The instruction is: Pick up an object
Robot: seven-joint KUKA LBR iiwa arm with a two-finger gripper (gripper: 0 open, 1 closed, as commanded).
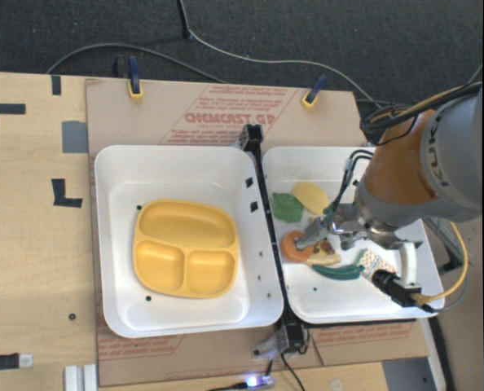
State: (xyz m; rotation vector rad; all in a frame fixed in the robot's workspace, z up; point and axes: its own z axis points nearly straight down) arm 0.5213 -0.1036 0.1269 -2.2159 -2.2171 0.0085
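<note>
In the right bin (307,163) lie several small items: a yellow piece (310,195), a green piece (288,208), an orange round piece (293,246) with a tan piece beside it, and a teal curved piece (337,270). My gripper (322,236) hangs low over the orange and tan pieces, at the end of the grey arm with the orange band (397,169). Its metal fingers point left toward the orange piece. Whether anything sits between them is hidden.
The left bin (112,177) holds a yellow divided tray (185,247). A black divider clip sits between the bins at the top. Cables run over the dark floor behind the bench. A patterned small object (378,261) lies near the teal piece.
</note>
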